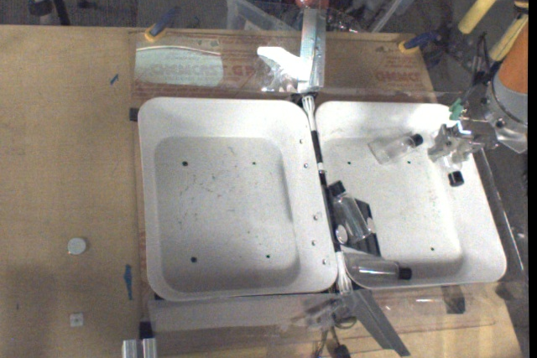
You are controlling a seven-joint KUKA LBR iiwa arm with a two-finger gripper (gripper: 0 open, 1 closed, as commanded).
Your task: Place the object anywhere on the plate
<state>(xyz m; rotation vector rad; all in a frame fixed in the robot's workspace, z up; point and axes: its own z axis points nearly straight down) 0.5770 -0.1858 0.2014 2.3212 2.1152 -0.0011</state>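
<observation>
Silver metal end effector (449,148) over right white bin (482,264), grip state indiscernible; clear black-capped plastic vial (393,147) nearby; probably light, rigid, slippery; best grasped mid-body.

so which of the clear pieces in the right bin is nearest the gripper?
The clear piece with a black cap at the bin's far side, just left of the gripper. The other two lie along the bin's left and near edges.

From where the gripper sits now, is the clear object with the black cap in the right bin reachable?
Probably yes. The gripper hovers over the right bin, just right of the clear object, with bare bin floor and nothing else between them.
</observation>
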